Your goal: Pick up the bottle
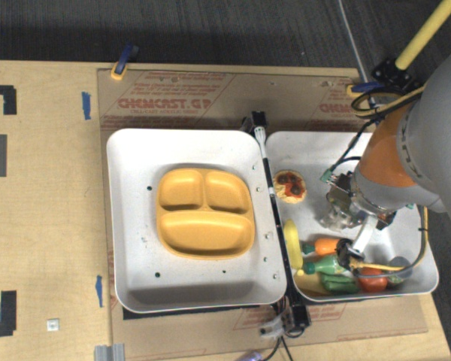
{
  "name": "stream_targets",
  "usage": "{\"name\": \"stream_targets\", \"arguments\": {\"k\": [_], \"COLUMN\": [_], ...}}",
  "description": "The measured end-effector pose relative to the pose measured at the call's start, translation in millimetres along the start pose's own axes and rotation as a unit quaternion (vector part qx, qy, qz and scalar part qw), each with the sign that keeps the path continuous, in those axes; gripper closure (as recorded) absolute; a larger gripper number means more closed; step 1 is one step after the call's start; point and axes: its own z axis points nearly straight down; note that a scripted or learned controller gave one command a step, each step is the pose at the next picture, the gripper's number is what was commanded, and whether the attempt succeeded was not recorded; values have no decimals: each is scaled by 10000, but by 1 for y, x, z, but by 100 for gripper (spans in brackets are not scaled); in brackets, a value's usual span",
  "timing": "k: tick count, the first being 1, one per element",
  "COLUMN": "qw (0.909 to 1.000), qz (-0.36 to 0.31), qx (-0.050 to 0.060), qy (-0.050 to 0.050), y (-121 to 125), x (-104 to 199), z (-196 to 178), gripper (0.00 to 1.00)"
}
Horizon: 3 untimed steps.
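The gripper (351,241) hangs over the right bin (316,156), its state unclear; colourful items (338,269) lie just below it.

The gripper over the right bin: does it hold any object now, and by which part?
It cannot be told. The two-finger gripper hangs above the pile of small plastic food toys at the near end of the shallow white right bin, and nothing shows between its fingers.

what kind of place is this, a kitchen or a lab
Most likely a robot lab test bench, not a kitchen: two white bins clamped onto taped cardboard, a yellow divided plate in the left one, and toy food piled under the gripper in the right one.
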Motion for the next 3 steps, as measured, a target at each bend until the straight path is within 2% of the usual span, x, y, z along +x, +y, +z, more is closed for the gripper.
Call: {"name": "stream_targets", "arguments": {"k": [1, 2, 3], "qw": [9975, 9862, 9400], "qz": [-710, -1656, -3413], "qx": [-26, 26, 15], "qy": [-8, -22, -23], "y": [-46, -8, 19], "x": [-27, -88, -130], "z": [-1, -113, -147], "gripper": [100, 100, 100]}}
